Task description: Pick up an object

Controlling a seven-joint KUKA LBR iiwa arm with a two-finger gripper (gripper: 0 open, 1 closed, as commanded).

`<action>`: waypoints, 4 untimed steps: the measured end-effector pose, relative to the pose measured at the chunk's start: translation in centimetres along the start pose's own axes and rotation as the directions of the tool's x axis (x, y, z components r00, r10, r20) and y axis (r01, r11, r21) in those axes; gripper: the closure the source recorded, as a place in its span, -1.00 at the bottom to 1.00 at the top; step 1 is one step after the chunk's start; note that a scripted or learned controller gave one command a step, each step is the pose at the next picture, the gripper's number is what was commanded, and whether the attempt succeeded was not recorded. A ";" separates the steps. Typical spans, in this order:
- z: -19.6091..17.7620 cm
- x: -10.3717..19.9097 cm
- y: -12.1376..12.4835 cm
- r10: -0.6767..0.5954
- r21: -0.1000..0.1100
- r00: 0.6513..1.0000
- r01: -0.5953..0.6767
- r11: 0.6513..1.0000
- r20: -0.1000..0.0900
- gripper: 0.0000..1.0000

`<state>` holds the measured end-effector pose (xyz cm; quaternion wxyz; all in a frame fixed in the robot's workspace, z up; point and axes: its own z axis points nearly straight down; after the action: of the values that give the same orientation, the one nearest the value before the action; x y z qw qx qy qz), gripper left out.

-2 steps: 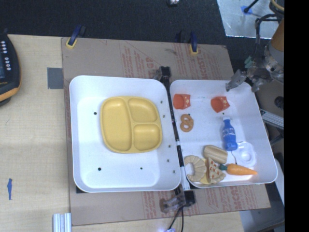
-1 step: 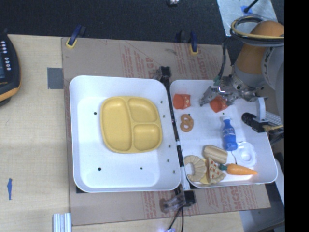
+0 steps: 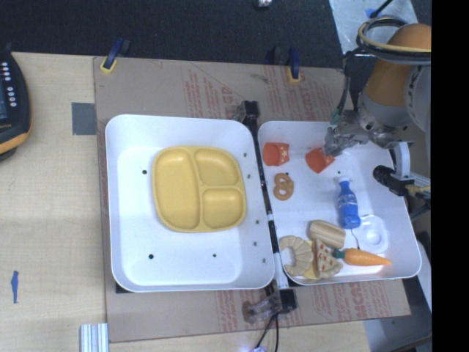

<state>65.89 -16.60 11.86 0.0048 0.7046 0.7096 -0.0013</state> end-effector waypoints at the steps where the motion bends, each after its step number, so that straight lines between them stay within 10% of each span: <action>1: 0.1 0.0 0.0 0.000 0.001 1.000 0.000 1.000 0.000 -1.00; 2: 2.7 3.8 -0.3 -0.001 0.012 1.000 0.001 1.000 -0.009 -1.00; 3: 1.5 3.5 -0.2 0.000 0.010 1.000 0.000 1.000 -0.007 1.00; 4: 0.5 3.4 -0.2 -0.001 0.011 1.000 0.001 1.000 -0.006 1.00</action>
<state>65.66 -13.17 11.37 -0.0010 0.7041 0.7101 -0.0031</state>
